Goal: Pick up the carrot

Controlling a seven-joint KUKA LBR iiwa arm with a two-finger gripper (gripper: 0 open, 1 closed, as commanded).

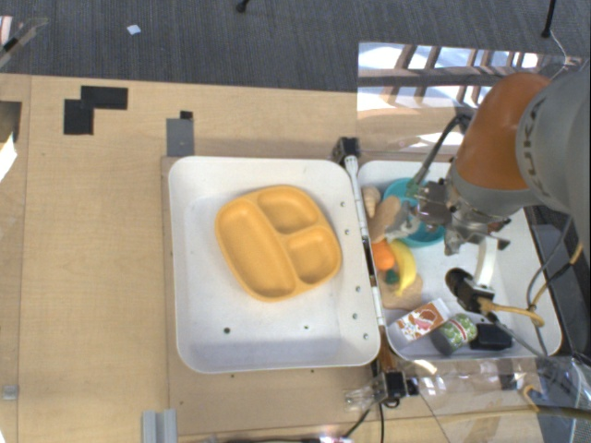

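Note:
The carrot (382,254) is a small orange piece lying in the right bin (545,326), close to its left wall. It is wedged between a yellow banana (404,264) and a beige bread-like piece (386,216). My gripper (428,214) hangs over a teal bowl (413,233) in the same bin, just right of and behind the carrot. The wrist and arm above it hide most of the bowl. Nothing shows between the gripper and the carrot but the banana's upper end.
The left bin (212,340) holds a yellow divided plate (277,242). At the front of the right bin lie a printed packet (421,322), a grey-green can (452,332) and a small dark object (490,339). A tan flat piece (404,293) sits under the banana.

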